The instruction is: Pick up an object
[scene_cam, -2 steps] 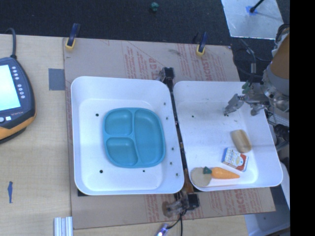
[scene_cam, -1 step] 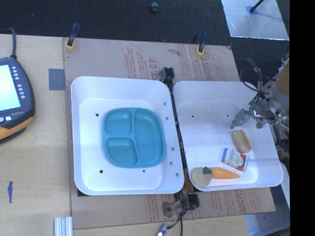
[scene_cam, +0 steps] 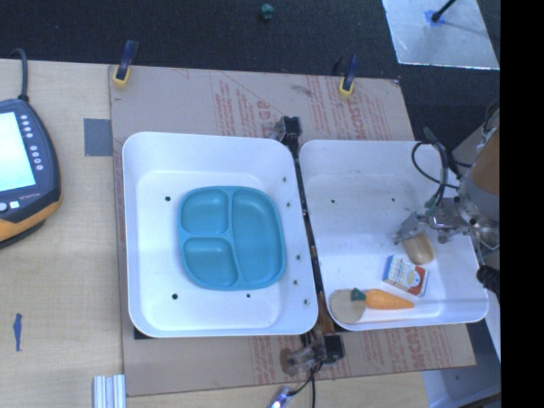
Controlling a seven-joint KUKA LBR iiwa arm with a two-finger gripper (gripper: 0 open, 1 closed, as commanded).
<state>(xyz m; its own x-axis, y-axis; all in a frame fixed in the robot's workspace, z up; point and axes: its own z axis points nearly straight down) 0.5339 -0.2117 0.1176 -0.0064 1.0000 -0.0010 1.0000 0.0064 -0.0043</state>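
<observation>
Two shallow white bins side by side on the counter: left bin at centre frame, right bin toward the right.

In the left bin, one blue divided plate with three compartments, lying flat near the middle.

At the right edge of the frame, the grey arm, reaching in over the right bin's right side, with a black cable looping above it. Gripper low over the bin's right-centre, metal parts pointing left. Impossible to tell how far apart the fingers are, or whether anything sits between them.

Directly at the gripper's tip, touching or just below it in the frame, one small tan rounded object; contact or grip not readable from this angle. Just below that, toward the lower right of the bin, one small white and red packet, lying flat. Below it again, along the bin's lower wall, one orange carrot with a green end, lying on its side, green end pointing left. Touching that green end, one beige round object in the bin's lower left corner.

Count in the right bin: four things, one of each.

On the counter at the far left, one handheld controller with a screen. At the top edge of the brown board, two clamps, one upper left, one upper centre.
</observation>
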